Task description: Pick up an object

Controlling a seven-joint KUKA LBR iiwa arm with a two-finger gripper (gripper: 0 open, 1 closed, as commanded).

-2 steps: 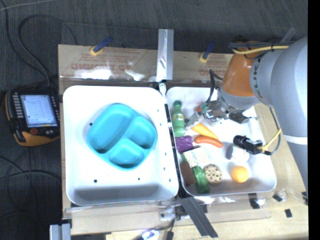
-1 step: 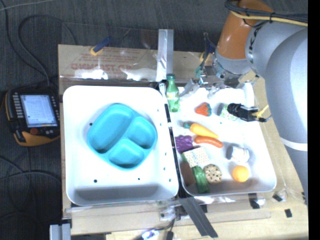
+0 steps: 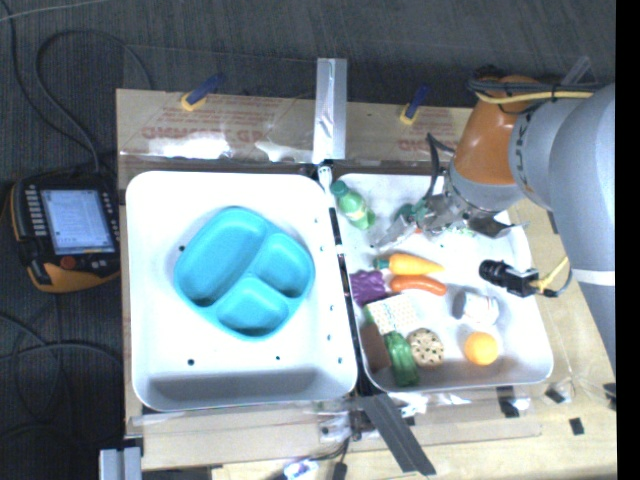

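My gripper (image 3: 398,228) hangs low in the back part of the right bin (image 3: 530,368), reaching in from the right under the orange wrist band. A green and white bottle-like toy (image 3: 352,206) lies just to its left. Just in front of the gripper lie a yellow-orange toy vegetable (image 3: 415,264) and an orange carrot (image 3: 420,285). The view does not show anything held in the gripper.
The right bin also holds a purple eggplant (image 3: 367,287), a checked cracker (image 3: 392,315), a green cucumber (image 3: 402,358), a cookie (image 3: 427,347), an orange (image 3: 481,348) and a grey-white piece (image 3: 478,308). A blue divided plate (image 3: 245,270) lies in the left bin (image 3: 160,368).
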